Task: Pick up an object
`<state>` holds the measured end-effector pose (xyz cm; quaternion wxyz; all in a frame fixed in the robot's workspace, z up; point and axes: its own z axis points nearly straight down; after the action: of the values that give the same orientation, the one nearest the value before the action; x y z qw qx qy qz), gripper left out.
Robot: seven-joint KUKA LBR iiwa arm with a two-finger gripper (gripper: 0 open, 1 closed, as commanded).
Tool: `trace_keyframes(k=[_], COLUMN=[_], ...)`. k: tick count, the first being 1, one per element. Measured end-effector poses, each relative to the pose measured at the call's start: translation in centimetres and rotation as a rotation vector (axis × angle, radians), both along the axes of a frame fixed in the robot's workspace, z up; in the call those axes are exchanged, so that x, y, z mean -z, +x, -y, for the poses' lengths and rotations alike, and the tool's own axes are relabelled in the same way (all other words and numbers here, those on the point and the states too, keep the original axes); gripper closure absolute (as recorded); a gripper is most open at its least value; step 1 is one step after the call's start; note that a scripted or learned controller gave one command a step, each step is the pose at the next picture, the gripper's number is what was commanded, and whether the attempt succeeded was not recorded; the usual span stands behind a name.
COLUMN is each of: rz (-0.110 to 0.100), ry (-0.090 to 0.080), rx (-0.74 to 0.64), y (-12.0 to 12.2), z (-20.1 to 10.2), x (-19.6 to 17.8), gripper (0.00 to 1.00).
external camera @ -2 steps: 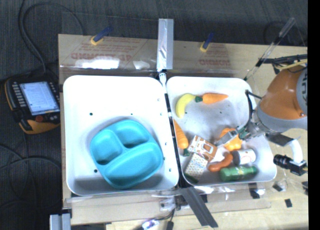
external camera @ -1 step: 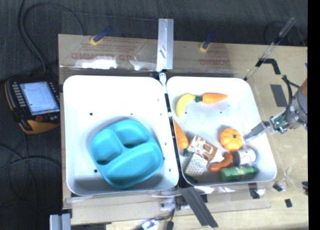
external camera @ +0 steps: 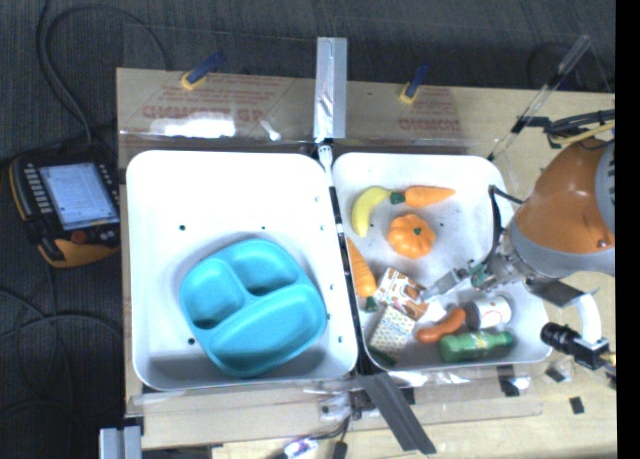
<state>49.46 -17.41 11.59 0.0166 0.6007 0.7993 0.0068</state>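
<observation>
Camera view looks down on two shallow white plastic bins side by side on a bench. Near the front edge of the right bin (external camera: 470,169) lies a green plastic bottle (external camera: 476,346) on its side, close to the front right corner. Just behind it sit a small orange carrot-like toy (external camera: 442,326) and a white round jar (external camera: 493,312). To their left, two little printed cardboard packets (external camera: 396,309) rest near the front left corner. A long orange carrot (external camera: 362,267) leans along the left wall.

Over the right side of this bin hangs the grey arm's two-finger gripper (external camera: 478,274) — its tips are down among the things near the white jar, but it is too small and mixed up to tell if they are apart or together, or gripping anything.

Farther back sits a small orange toy pumpkin (external camera: 412,235). Behind it, near the back edge, lie a yellow toy banana (external camera: 365,209) and another orange carrot with a green top (external camera: 427,195).

A blue plastic divided plate (external camera: 254,304) lies in the left bin (external camera: 160,207) — toward its front edge.
</observation>
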Motion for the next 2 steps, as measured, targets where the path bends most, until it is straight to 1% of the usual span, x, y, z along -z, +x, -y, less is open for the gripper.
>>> trace_keyframes(k=[1, 2], rz=[-0.017, -0.035], ry=[0.002, 0.008], rx=[0.025, 0.005], y=[-0.1, 6.2], z=[2.6, -2.8], x=[2.5, -7.2], gripper=[0.0, 0.0])
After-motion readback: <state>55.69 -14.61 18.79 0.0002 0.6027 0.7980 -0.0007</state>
